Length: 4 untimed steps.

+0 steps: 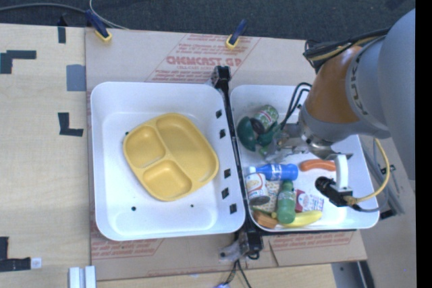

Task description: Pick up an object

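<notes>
Yellow divided plate [170,156] alone in the left bin [108,165].
Gripper [278,138] low in the cluttered right bin [364,212] beside a dark green object [248,133]; its grip cannot be told.

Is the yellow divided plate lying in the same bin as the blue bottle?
No, the yellow divided plate lies in the left bin, while the blue bottle lies in the right bin among other items.

arm [368,88]: enters from 3 o'clock, bent down | orange band above wrist | hand [278,138]: low, pointing toward 9 o'clock
</notes>
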Each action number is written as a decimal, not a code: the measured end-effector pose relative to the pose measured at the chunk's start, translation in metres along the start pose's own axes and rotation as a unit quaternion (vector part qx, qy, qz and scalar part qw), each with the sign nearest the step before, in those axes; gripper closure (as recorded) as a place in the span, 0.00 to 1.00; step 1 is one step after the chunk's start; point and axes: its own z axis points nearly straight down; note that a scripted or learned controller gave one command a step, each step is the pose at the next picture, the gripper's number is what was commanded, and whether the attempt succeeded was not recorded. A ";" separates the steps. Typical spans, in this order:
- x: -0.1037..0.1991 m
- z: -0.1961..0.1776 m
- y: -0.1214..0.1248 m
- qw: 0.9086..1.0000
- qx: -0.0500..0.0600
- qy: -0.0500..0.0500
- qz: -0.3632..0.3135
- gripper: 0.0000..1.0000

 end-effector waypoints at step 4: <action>0.052 -0.130 0.015 1.000 0.000 -0.001 0.001 1.00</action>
